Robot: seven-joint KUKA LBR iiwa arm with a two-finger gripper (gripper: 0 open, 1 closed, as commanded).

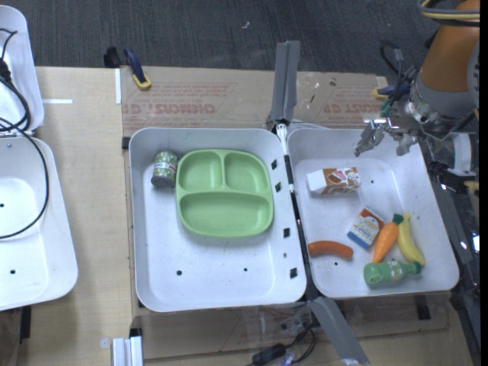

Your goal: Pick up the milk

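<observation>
Camera view: the gripper (386, 137) hovers over the right bin's (427, 280) far rim, jaws apart, holding nothing. The milk carton (333, 181) lies flat, left of and below it. Risk: fingers skidding off that flat carton, or grabbing the nearby juice box (366, 228).

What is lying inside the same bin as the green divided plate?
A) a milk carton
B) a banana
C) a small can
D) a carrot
C: the small can lies in the left bin just beside the green divided plate, while the banana, the carrot and the milk carton all lie in the right bin.
</observation>
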